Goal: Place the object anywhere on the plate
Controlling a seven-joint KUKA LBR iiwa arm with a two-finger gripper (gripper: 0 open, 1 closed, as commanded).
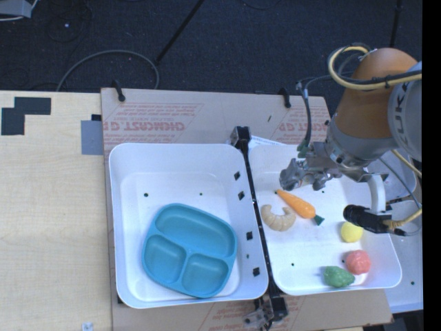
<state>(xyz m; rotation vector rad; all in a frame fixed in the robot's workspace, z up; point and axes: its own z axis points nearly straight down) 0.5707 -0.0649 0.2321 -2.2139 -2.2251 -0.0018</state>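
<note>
Plate [189, 250] blue in left white bin [131, 185], carrot [298, 203] in right bin [386, 267], end effector [301, 176] above, grip state unclear, dark carpet [207, 40] behind

Two white bins [124, 185] sit on a cardboard sheet [179, 119].

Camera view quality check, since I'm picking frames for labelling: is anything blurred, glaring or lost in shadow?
Camera view: soft overall; the pincer is a blurry grey mass; the white right bin is bright, nearly washed out, yet the carrot and blue plate read clearly; the floor beyond the bench is dark.
</note>
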